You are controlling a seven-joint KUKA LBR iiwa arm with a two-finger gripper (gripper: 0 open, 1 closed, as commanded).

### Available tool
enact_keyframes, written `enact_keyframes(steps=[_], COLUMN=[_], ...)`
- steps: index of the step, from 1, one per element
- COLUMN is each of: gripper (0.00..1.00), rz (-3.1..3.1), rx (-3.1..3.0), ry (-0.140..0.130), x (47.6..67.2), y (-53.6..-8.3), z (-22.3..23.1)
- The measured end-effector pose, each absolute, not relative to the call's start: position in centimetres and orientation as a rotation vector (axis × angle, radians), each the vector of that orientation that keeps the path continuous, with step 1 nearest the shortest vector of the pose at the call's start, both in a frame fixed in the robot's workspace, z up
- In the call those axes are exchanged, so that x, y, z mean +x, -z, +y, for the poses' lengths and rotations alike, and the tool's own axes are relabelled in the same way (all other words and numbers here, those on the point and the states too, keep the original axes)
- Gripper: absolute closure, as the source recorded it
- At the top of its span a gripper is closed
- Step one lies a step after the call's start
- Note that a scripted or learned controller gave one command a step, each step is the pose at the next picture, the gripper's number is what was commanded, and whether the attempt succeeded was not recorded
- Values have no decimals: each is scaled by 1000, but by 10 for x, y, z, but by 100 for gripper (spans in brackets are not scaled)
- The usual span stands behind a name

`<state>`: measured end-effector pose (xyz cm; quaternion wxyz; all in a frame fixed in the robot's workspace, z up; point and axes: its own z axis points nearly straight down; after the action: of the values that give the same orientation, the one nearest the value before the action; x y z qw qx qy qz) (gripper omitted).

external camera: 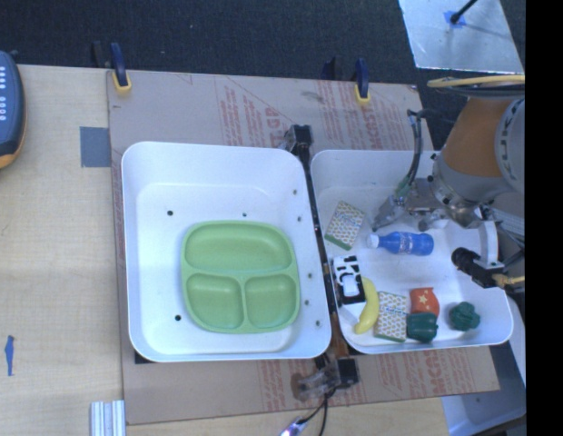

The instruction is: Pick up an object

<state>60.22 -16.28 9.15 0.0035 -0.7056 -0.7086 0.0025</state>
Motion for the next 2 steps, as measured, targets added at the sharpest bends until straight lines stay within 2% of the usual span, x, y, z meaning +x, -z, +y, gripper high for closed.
enact_keyframes(steps=[1,2], gripper=[0,0], rz=[-2192,-2229], rx=[-2178,-2207], ry=[-16,9], x=[653,659], y=[-98,-169], z=[-181,-205])
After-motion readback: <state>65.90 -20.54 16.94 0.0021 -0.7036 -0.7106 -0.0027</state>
